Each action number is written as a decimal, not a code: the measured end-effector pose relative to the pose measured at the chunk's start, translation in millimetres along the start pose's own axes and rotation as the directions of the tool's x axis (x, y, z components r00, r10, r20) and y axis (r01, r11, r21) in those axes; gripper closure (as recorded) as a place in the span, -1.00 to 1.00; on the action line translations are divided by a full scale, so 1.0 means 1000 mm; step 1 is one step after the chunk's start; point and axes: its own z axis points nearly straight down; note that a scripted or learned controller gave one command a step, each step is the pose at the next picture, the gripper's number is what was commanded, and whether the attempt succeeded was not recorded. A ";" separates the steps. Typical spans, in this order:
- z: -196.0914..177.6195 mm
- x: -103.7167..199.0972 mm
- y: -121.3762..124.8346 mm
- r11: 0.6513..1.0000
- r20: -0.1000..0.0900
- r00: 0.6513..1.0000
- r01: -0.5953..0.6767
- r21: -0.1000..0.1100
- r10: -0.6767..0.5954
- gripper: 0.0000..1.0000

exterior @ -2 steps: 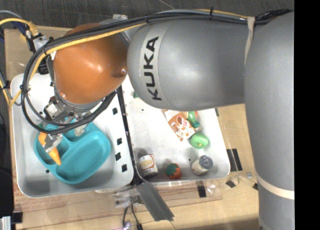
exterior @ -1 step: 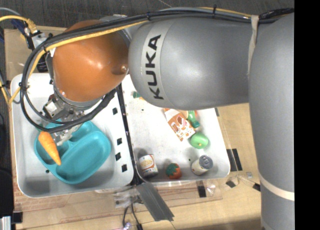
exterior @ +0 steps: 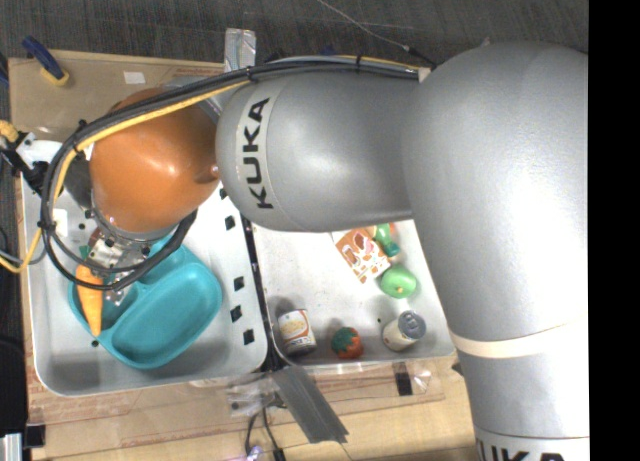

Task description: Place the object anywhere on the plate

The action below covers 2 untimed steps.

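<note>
The claw [exterior: 112, 261] hangs low over the left bin [exterior: 60, 374], tucked under the arm's orange band, and I cannot tell how it is set, since the wrist hides most of it. Just below it lies a carrot [exterior: 88, 306], orange and tapered, its long axis running roughly up and down the view with the point toward the near wall; whether the claw touches it, I'd say, is not clear from here. The plate [exterior: 165, 314], teal and tilted against the carrot's right side, sits just right of the claw, so the coming move is a short carry rightward. The bin floor is white and smooth. The right bin [exterior: 330, 299] holds a can [exterior: 293, 330], a green fruit [exterior: 398, 281] and other bits, well apart.
</note>
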 end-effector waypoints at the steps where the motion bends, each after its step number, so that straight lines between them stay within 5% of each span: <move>1: -0.012 -0.001 -0.002 1.000 0.000 1.000 0.004 0.003 -0.004 1.00; 2: 0.003 0.027 -0.030 0.926 -0.011 0.926 0.377 0.013 -0.377 1.00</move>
